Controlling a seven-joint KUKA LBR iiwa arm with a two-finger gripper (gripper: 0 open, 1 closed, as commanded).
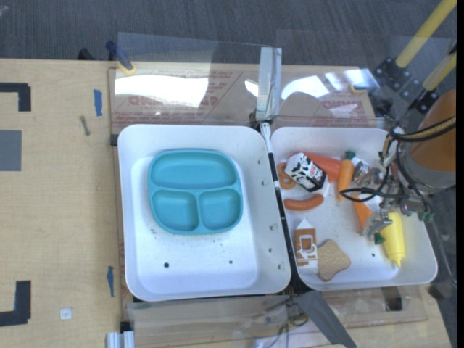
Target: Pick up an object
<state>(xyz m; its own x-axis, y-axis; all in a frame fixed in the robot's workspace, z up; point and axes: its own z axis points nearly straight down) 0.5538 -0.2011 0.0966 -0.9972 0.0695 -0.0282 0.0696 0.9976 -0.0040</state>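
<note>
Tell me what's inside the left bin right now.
The left bin holds a blue divided plate with three compartments that look bare, plus a few small dark specks on the bin floor. Whatever lies under the plate is covered.

Single fixed camera above the bench (51,194), looking down at a slant from moderate distance on the left bin (138,151) and right bin (420,267), arm (435,143) entering from right.
</note>
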